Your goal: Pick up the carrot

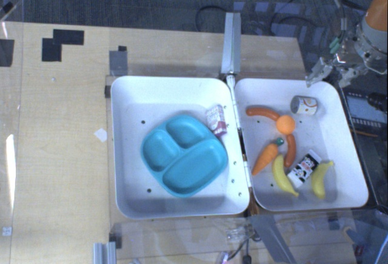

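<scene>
Camera view: tapered orange carrot (265, 158).

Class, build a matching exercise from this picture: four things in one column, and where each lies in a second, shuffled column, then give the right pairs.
Things:
1. carrot
2. blue divided plate
3. small can
4. gripper

Places:
A. lying on its side near the right bin's far edge
B. above the right bin's far right corner
C. in the left bin
D. in the right bin, beside a banana

Pairs: 1-D, 2-C, 3-A, 4-B
</scene>
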Robot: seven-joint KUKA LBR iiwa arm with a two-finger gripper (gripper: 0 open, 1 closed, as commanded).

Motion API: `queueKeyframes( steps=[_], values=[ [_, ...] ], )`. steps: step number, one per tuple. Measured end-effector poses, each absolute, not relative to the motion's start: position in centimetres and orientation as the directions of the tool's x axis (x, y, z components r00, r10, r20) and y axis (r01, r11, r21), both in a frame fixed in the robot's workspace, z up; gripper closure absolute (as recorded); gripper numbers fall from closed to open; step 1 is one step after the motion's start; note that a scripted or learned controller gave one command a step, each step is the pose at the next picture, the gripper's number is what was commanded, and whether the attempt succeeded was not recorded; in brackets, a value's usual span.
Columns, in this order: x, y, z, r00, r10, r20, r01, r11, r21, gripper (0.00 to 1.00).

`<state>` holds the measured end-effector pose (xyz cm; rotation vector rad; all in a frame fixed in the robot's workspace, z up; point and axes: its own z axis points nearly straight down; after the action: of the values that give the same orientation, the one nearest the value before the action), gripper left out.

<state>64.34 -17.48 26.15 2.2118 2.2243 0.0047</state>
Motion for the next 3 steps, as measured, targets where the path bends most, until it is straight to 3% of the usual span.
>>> queueKeyframes(
  steps=[1, 2, 3],
  values=[
    [67.1, -20.2, 21.6, -0.27, 0.963, -0.005, 0.963, 0.27, 0.007, 0.0],
    [65.9, -16.1, 10.8, -0.474, 0.88, -0.016, 0.88, 0.475, 0.02, 0.0],
    [63.8, -12.3, 8.9, -0.513, 0.859, -0.007, 0.859, 0.513, 0.009, 0.0]
  ],
)
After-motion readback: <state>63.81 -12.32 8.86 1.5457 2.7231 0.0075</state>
